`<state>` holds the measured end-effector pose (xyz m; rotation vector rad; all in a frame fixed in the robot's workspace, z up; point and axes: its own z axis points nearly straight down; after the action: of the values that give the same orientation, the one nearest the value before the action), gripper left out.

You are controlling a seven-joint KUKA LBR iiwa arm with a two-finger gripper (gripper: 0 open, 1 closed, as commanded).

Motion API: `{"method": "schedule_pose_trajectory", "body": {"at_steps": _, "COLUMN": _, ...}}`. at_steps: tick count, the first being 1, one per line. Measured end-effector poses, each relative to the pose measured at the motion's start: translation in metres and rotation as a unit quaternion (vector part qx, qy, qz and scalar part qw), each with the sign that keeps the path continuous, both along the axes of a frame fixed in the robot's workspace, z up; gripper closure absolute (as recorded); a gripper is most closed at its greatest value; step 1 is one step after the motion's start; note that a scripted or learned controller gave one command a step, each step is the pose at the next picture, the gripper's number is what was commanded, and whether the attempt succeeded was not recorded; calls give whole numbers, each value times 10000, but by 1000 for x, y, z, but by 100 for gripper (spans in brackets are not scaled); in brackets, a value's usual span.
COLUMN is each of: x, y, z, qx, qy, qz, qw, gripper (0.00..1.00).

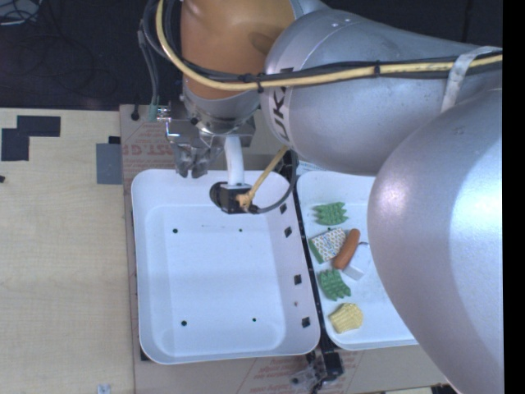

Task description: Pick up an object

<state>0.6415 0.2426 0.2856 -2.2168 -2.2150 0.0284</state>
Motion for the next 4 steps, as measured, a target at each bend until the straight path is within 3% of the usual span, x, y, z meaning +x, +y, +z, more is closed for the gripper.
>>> {"method": "schedule_pose_trajectory", "body": {"at_steps": 1, "x": -55, "y": 1, "z": 141, "qx": 58, "qy": -127, "qz": 19, "qw": 9999, "gripper": 100}}
{"method": "schedule_pose_trajectory", "body": {"at_steps": 2, "x": -84, "y": 0, "z": 261, "qx": 60, "qy": -137, "qz": 15, "qw": 9999, "gripper": 100}}
{"method": "schedule_pose_trajectory", "body": {"at_steps": 3, "x": -94, "y": 0, "z": 251, "qx": 26, "qy": -61, "qz": 10, "qw": 10000, "gripper": 100}}
{"method": "schedule_pose_trajectory", "body": {"at_steps": 4, "x": -93, "y": 1, "z": 251, "qx": 26, "qy": -64, "qz": 18, "qw": 10000, "gripper": 100}}
